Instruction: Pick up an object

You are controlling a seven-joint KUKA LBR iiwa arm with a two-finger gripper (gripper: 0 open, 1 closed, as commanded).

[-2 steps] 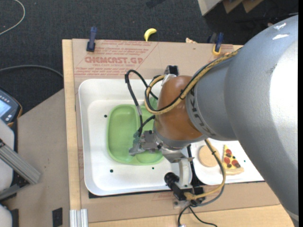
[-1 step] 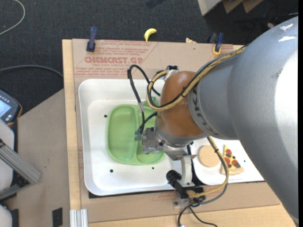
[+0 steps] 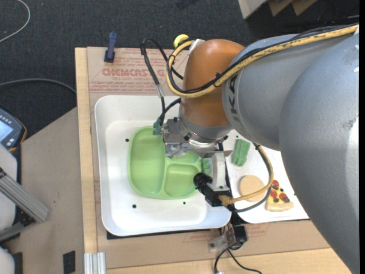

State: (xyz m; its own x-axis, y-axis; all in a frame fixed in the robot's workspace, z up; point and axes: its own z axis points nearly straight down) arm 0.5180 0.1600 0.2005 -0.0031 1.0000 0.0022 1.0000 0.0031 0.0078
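1. I see the gripper (image 3: 181, 150) low over the left bin (image 3: 111, 153), above the green divided plate (image 3: 149, 167); its grasp I cannot tell.
2. The plate lies flat in that bin, directly beneath it.
3. The right bin (image 3: 256, 210) holds a green block (image 3: 241, 152), a cookie (image 3: 250, 185) and a pizza slice (image 3: 279, 198).

The arm (image 3: 296, 96) covers most of the right bin (image 3: 256, 213), whose far side and right part lie hidden beneath it, and the arm itself runs off the picture's right edge. The pincer (image 3: 183, 153) sits under the orange band (image 3: 208, 79), so its fingers cannot be made out. The green tray (image 3: 151, 167) loses its right end behind the wrist, and the pizza slice (image 3: 279, 197) is partly overlapped.
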